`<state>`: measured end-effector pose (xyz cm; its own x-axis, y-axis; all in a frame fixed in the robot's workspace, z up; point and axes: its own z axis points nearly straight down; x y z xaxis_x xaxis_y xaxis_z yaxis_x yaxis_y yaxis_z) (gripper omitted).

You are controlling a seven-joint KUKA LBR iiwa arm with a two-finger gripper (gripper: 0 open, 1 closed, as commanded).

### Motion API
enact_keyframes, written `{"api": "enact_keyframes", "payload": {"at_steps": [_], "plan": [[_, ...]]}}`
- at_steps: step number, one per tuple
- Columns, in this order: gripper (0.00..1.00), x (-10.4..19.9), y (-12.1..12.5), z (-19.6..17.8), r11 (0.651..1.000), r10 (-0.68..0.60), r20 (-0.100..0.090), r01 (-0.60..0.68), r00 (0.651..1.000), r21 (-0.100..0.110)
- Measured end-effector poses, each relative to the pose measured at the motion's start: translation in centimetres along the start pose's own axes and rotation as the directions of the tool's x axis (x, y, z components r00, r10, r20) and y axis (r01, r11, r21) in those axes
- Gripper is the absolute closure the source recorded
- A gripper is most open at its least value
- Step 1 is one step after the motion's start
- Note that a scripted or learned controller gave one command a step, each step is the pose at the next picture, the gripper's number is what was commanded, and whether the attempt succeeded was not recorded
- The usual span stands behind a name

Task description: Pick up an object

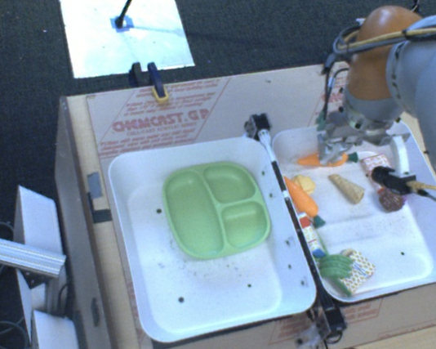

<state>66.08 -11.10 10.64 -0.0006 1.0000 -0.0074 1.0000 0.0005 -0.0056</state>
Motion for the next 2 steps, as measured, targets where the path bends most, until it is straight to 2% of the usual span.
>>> {"api": "enact_keyframes", "payload": {"at_steps": [1, 2], "plan": [[0.00, 0.0, 0.0, 0.0, 1.000, -0.001, -0.001, 0.001, 1.000, 0.000], [1.00, 0.0, 0.1, -1.1, 1.000, -0.002, 0.001, 0.002, 1.000, -0.004]]}}
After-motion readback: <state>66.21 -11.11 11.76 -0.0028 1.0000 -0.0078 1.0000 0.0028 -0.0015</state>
